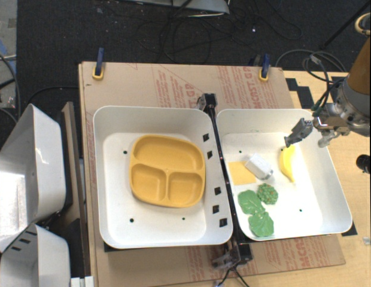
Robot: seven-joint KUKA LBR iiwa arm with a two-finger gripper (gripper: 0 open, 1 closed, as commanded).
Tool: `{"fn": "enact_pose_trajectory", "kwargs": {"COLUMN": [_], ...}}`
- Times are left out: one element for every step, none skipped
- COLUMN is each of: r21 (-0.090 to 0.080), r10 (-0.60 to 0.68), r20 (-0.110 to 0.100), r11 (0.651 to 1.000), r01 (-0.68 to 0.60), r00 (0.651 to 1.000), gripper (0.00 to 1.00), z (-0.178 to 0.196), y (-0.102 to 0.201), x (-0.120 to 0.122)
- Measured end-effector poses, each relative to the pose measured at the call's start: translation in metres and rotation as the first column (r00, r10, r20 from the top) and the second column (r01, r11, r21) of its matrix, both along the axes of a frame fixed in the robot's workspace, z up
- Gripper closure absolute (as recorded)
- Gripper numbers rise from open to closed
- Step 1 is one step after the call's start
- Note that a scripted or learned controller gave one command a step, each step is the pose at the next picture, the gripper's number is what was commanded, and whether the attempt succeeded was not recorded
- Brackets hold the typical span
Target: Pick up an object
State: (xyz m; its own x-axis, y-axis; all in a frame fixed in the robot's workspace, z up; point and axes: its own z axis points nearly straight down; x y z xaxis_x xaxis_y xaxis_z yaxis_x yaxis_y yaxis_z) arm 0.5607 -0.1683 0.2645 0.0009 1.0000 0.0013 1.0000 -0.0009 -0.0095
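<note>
Gripper [309, 133] hangs spread and empty just above the yellow banana [287, 164] in the right bin [329, 178]. It should drop straight down, straddle the banana's narrow width, and keep off the white block [258, 166] just beside it.

Brown bench [173, 79] carrying two white bins side by side: left bin [108, 178], right bin [335, 190].
</note>
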Motion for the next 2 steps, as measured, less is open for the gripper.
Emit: {"fn": "enact_pose_trajectory", "kwargs": {"r21": [-0.002,-0.001], "r10": [0.002,0.001], "r20": [0.01,0.006], "r11": [1.0,1.0], "r01": [-0.002,-0.001], "r00": [1.0,1.0], "gripper": [0.0,0.0], "z": [0.005,-0.039], "y": [0.0,0.004], "x": [0.002,0.004]}}
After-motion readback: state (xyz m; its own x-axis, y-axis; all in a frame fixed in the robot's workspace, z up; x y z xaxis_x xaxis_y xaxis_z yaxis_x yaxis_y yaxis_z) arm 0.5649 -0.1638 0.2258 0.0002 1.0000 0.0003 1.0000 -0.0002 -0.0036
